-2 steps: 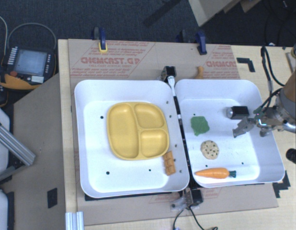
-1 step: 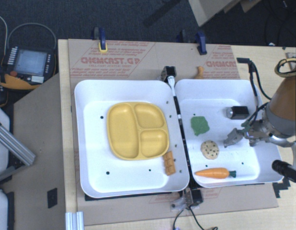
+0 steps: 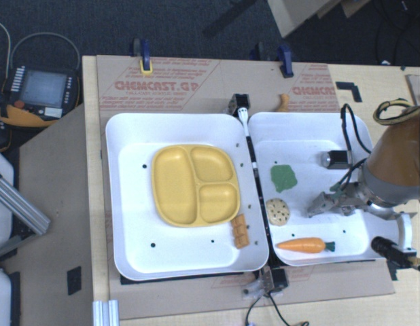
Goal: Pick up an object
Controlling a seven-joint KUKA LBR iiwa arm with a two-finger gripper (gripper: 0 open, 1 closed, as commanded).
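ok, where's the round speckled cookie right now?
The round speckled cookie lies in the right white bin, against its left wall, between the green leaf and the orange carrot.
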